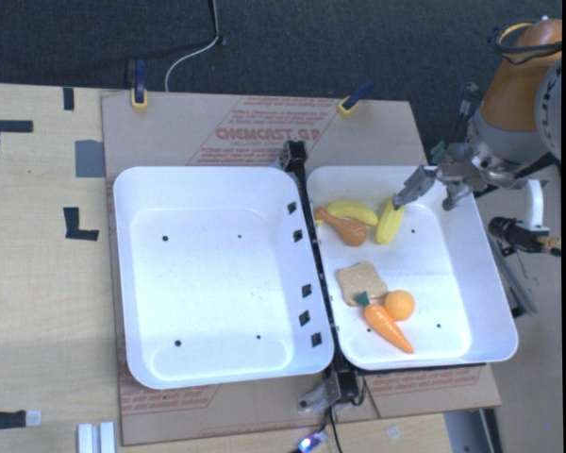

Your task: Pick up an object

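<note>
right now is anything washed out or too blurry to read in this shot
Camera view: even, soft light; the white bins look bright with faint detail but no hard glare; the toys cast weak shadows; the gripper and arm look slightly soft; the carrot and banana read clearly.

Brown cardboard sheet with red print under the bins, two clamps, one yellow-blue at upper left, one at upper middle, white cable on dark carpet, wooden bench with black tape marks at left

Light was even and bright from above; the white bins glared slightly, shadows were soft, and the picture was mildly blurred throughout.
</note>
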Motion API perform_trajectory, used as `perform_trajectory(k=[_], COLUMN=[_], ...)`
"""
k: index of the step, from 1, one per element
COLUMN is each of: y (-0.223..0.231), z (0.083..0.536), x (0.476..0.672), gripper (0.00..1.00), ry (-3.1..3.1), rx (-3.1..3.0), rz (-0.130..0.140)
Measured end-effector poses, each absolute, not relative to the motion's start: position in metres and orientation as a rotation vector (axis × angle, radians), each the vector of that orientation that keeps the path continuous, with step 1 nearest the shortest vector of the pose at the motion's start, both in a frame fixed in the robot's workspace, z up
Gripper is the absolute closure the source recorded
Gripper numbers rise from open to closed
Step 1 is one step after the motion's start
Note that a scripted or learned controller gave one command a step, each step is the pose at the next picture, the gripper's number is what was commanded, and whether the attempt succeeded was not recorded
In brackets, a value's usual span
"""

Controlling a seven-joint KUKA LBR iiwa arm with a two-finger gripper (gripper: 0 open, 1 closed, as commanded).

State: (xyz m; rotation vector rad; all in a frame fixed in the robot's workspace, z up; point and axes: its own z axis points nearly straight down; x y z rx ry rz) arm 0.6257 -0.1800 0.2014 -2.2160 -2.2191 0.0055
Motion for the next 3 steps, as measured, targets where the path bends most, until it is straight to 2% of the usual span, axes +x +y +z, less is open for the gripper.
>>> perform_trajectory(k=[1,2,3], y=[-0.141,-0.112,-0.111], z=[0.103,0.084,0.090], x=[0.665,0.629,0.629], gripper=[0.00,0.00,1.00], ry=[-2.223,-2.226,-2.221], rx=[-2.225,-2.232,-2.223], rz=[0.004,0.008,0.011])
